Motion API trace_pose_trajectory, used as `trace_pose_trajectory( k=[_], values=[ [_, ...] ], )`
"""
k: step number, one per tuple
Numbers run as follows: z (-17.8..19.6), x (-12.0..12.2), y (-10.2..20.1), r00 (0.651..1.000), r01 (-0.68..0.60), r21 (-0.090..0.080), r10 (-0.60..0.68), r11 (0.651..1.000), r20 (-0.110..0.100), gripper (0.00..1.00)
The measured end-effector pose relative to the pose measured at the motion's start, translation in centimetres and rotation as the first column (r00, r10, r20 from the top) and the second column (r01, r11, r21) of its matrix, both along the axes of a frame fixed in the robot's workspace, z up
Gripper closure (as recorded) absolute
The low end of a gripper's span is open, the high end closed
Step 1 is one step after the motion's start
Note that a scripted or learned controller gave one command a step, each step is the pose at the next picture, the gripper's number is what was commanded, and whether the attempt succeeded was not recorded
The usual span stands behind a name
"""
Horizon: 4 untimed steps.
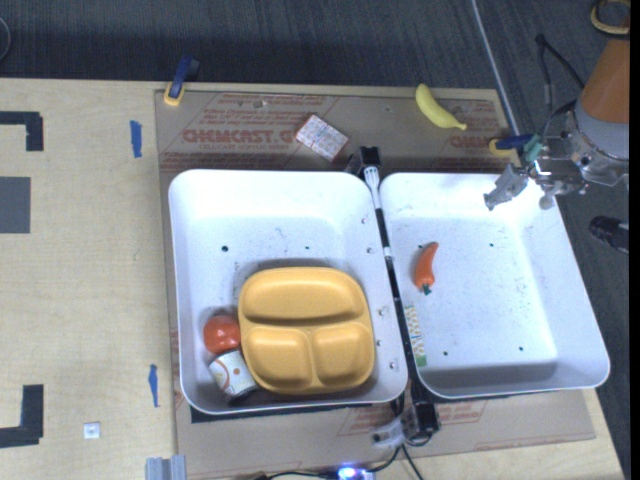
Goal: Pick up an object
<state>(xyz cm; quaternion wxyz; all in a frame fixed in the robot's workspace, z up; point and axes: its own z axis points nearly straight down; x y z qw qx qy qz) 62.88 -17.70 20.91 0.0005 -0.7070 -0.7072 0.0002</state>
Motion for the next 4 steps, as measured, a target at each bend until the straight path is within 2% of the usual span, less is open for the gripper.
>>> trace_pose_trajectory(
  k=[1, 2, 3, 4],
  values=[
    [-12.3, -0.3, 7.0, 1.000, -0.001, 0.000, 0.001, 1.000, 0.004, 0.00],
    [-11.3, -0.2, 7.0, 1.000, -0.001, -0.002, 0.001, 1.000, 0.007, 1.00],
    [-11.3, -0.3, 7.0, 1.000, 0.000, -0.002, 0.000, 1.000, 0.006, 0.00],
    [-12.3, -10.2, 5.5, 1.000, 0.001, -0.002, -0.001, 1.000, 0.003, 0.00]
  ],
)
